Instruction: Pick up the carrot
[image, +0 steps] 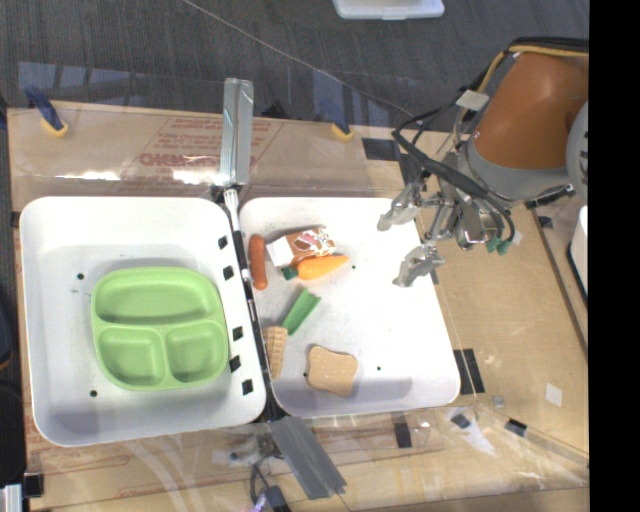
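Hovering over the right-hand bin's (420, 385) far right corner, my tool (408, 245) hangs with its two fingers spread apart and nothing between them; one fingertip (393, 216) sits nearer the far rim, the other (412, 270) nearer the right rim. My grey arm (530, 110) with its orange band comes in from the desk's (520, 330) right side, trailing black cables (430, 165) above the tool.

The carrot (322, 267) lies in the same bin, toward its far left part, well apart from my tool, with bare white floor between us. It lies roughly flat, its orange body pointing right and its green top (290, 272) at the left end. A small printed packet (310, 243) touches it on the far side, so that flank is crowded. Just to the left, near the bin's left wall, lies a sausage (259, 262), close to the carrot's green end but apart from it. A green stick-shaped piece (299, 311) lies toward the near side of the carrot, tilted. Closer to the near edge are a waffle cone (275, 351) by the left wall and a slice of toast (331, 370).

The left-hand bin (50, 400) holds a green divided plate (158, 328). A grey metal bar (236, 135) stands at the far edge, between the two bins.
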